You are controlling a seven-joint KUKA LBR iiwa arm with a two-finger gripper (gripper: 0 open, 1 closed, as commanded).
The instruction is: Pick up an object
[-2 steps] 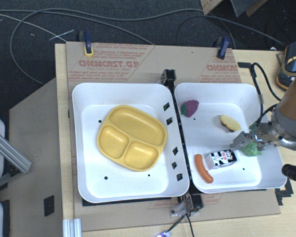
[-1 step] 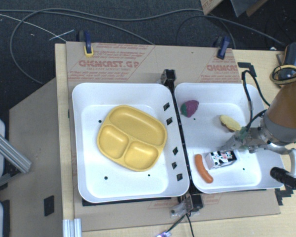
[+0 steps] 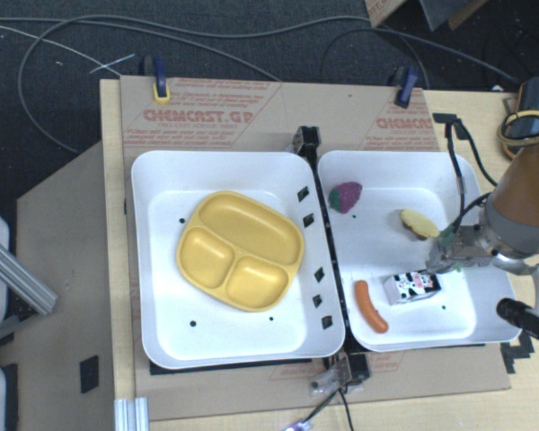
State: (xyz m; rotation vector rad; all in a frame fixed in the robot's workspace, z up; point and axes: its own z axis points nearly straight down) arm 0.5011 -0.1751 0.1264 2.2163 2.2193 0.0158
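Observation:
The right bin [image 3: 391, 173] holds several small objects. A purple and green fruit [image 3: 346, 196] lies near its back left. A pale yellow piece [image 3: 419, 224] lies near the middle. A small black-and-white box [image 3: 416, 285] rests toward the front, and an orange sausage-shaped piece [image 3: 371, 306] lies left of it by the front wall. My gripper [image 3: 446, 253] hangs low over the bin's right side, just right of and behind the box and just in front of the yellow piece. I see nothing lifted by it.
The left bin [image 3: 153, 205] holds a yellow divided plate [image 3: 241, 250]. A black divider with clips [image 3: 316, 241] runs between the bins. Cables [image 3: 456, 164] trail across the right bin's back right corner. Blue clamps [image 3: 160, 77] hold the cardboard base.

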